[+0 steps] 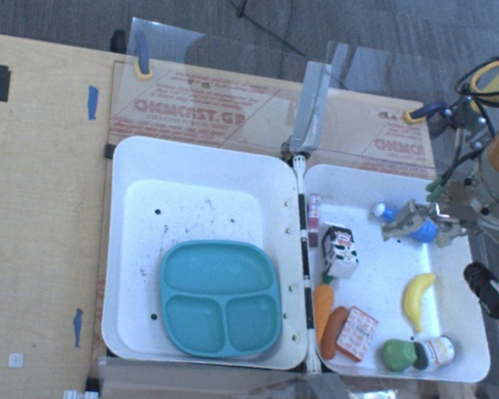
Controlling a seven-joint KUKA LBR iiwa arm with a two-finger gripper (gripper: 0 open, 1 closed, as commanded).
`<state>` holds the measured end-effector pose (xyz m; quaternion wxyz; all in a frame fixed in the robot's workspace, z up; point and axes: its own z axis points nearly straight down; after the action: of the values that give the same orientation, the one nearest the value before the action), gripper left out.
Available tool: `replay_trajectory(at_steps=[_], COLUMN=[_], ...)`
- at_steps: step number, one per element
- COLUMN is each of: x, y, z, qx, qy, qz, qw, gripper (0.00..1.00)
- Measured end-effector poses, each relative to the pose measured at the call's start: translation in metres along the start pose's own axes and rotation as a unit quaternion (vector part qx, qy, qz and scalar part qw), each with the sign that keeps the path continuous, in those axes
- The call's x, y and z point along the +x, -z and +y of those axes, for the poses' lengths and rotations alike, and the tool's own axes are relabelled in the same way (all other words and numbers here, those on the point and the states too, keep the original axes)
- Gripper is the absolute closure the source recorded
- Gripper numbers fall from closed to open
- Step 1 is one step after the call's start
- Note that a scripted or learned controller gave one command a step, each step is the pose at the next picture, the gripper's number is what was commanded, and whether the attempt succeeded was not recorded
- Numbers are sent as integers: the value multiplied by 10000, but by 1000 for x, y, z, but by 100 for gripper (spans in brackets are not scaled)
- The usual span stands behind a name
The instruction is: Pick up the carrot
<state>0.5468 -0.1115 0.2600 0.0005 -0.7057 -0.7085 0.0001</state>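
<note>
In the right bin (476, 360), near its front-left corner: carrot (323, 302), lying lengthwise against the left wall, touching a reddish sausage-shaped piece (334, 332) on its right. Just right of that, a red-and-white patterned packet (358, 334), tilted. Behind the carrot, a small black-and-white carton (341, 252), upright; a slim pink-labelled item (313, 220) against the wall further back. Front right: green round fruit (398, 355) touching a small white bottle (437, 349); banana (416, 299) just behind them. Gripper (409, 225) low over the back of the same bin, well apart from the carrot, right beside a blue object (422, 229) with a white-and-blue bit (382, 210) to its left. Couldn't tell whether claw was apart or together, metal parts blurred into the blue thing. Nothing visibly clamped. In the left bin (126, 223): teal three-compartment tray (217, 296), front centre, flat.
</note>
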Motion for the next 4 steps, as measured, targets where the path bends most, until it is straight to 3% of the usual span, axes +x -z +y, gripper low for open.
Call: replay_trajectory(at_steps=[1, 2, 3, 4], x=[41, -4, 3, -1], y=[-57, -166, -171, -159], z=[-44, -65, -3, -1], qx=[-5, -22, -54, -102], qy=[3134, 3403, 3043, 3015], qz=[2, -9, -31, -64], qw=[9496, 9403, 9525, 9534], gripper=[0, 0, 0, 100])
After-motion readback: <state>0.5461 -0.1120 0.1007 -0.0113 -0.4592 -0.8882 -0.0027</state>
